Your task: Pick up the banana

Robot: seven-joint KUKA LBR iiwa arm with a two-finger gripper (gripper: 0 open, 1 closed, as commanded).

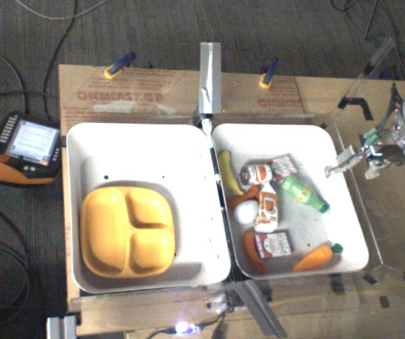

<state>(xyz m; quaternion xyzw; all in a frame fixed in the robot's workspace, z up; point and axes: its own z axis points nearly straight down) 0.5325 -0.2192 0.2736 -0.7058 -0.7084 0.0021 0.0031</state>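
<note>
The banana (228, 173) is yellow with a dark tip. It lies lengthwise against the left wall of the right bin (343, 189), close to the divider between the bins. A small can (257, 173) sits just to its right. My gripper (367, 157) hangs at the right side of the camera view, over the right bin's far right rim and well away from the banana. Nothing shows in its grasp.
The right bin also holds a green bottle (303, 193), a white ball (245, 214), a small carton (267, 209), a red box (274, 246) and a carrot (314, 258). A yellow divided tray (128, 229) fills much of the left bin (75, 154). A teach pendant (22, 149) lies off the bench at left.
</note>
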